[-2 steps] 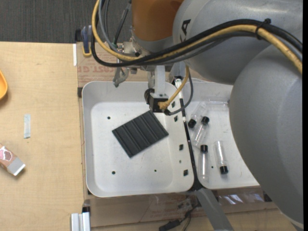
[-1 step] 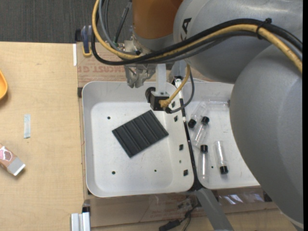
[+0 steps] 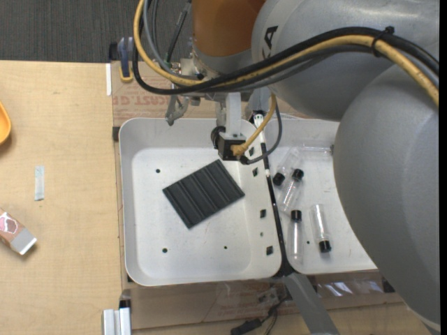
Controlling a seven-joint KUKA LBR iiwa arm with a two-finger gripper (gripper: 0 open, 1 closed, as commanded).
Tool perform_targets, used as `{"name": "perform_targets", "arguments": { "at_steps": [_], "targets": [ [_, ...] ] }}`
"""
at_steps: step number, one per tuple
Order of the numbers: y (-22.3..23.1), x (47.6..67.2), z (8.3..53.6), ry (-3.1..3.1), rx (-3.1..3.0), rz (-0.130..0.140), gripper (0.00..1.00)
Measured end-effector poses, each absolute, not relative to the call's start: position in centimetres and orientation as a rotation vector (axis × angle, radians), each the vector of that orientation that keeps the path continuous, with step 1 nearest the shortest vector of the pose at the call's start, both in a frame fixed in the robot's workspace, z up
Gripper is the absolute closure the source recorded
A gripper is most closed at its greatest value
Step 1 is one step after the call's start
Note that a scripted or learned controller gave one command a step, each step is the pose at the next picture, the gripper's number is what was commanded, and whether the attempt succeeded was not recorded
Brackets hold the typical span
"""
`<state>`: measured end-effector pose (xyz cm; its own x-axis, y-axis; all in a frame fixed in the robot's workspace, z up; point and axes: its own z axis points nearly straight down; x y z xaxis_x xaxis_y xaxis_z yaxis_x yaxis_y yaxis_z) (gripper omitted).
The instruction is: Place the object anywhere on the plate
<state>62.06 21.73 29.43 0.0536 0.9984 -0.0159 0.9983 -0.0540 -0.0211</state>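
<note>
A black ribbed rectangular plate (image 3: pixel 204 193) lies flat and turned at an angle in the middle of the left white bin (image 3: pixel 140 257). Several clear tubes with black caps (image 3: pixel 288 187) lie scattered in the right bin (image 3: pixel 349 257); one tube (image 3: pixel 320 227) rests near the bin's middle. My gripper (image 3: pixel 209 121) hangs under the grey and orange arm, over the far rim of the left bin near the divider, above and behind the plate. The wrist hides most of it. I see nothing held in it.
The arm's large grey body covers the upper right and part of the right bin. On the wooden bench to the left lie a small grey strip (image 3: pixel 39 183), a pink and white object (image 3: pixel 15 233) and an orange thing (image 3: pixel 3 123) at the edge.
</note>
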Motion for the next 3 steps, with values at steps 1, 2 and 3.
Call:
{"name": "perform_targets", "arguments": {
  "at_steps": [1,2,3],
  "targets": [
    [21.7,62.2,29.8,-2.158,-2.275,0.054,1.00],
    [21.7,62.2,29.8,-2.157,-2.275,0.054,0.00],
    [22.6,66.0,27.7,-1.099,-2.945,0.011,0.00]
  ]
}}
